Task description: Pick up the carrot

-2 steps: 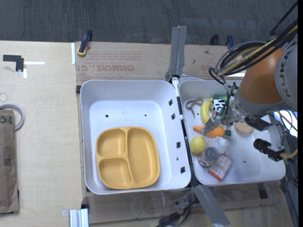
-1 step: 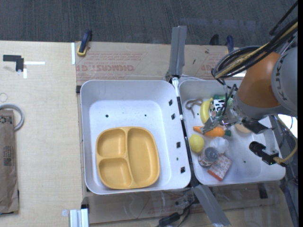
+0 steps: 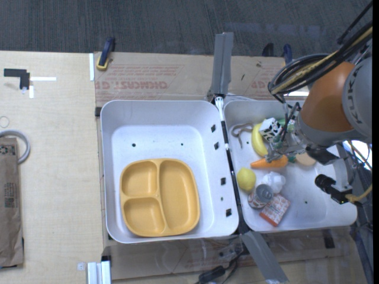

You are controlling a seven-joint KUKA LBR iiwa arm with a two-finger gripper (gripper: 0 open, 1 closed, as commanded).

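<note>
Carrot, right bin, mid-right of frame; claw at it, state untellable. Step: grasp. Next: secure, lift.

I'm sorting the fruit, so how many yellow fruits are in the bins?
2. A banana lies near the right bin's back left, and a lemon sits in front of it. The arm may hide more.

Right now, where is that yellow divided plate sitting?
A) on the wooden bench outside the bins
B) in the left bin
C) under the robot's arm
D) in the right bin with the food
B: the plate lies flat in the left bin, while the carrot, banana and lemon are in the right bin.
</note>
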